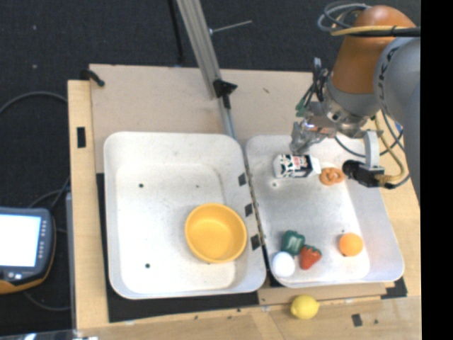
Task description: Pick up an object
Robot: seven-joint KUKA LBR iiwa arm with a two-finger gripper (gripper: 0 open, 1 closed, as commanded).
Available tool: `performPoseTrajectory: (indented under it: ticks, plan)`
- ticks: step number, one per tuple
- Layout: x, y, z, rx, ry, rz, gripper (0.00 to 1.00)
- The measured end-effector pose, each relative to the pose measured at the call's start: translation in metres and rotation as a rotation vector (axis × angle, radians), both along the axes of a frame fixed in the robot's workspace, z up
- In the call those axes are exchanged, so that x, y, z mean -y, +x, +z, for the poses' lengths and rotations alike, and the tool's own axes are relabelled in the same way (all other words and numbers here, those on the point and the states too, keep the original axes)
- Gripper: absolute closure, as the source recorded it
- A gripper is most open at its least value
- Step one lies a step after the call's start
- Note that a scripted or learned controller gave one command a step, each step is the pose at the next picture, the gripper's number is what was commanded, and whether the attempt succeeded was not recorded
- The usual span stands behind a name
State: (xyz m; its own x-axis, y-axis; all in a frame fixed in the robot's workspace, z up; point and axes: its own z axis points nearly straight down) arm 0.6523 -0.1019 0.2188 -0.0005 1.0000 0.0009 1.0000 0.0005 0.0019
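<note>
Camera view from above: two shallow white plastic bins are seen side by side on a brown wooden bench (156,98). The left bin (141,183) holds a round yellow plastic bowl (216,232), set upright near its lower right corner. The right bin (375,261) holds several small things. A small white carton with dark printing (294,166) lies near the top left of this bin, and just to its right a small orange-brown ring-shaped toy (330,176) is seen. Along the lower edge a white ball (284,265), a green toy piece (291,242) and a red toy piece (309,258) are grouped closely together, the green and the red apparently touching. An orange ball (350,244) is placed apart from them, toward the right wall. A yellow lemon-shaped toy (304,307) lies outside the bins, on the bench just below the right bin.

The grey arm with its orange band (371,41) is reached in from the right, and the two-finger gripper (303,142) is pointed down directly above the white carton, at the carton's upper right corner. Whether the carton is touched cannot be told, and nothing can be made out between the gripper's tips; how wide it stands cannot be told from this angle. A slanted grey metal rail (202,41) is mounted above the bins, and a screen unit with an orange rim (25,250) is seen at the left edge.
</note>
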Motion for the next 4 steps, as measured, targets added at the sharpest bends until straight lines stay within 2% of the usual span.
performPoseTrajectory:
  ticks: [2, 3, 4]
  plan:
    - [-0.081, -0.009, 0.01, -0.003, 0.002, 0.003, 1.0]
    - [-0.134, -0.026, 0.018, -0.002, 0.001, 0.003, 1.0]
    - [-0.183, -0.035, 0.01, -0.003, 0.0, 0.003, 1.0]
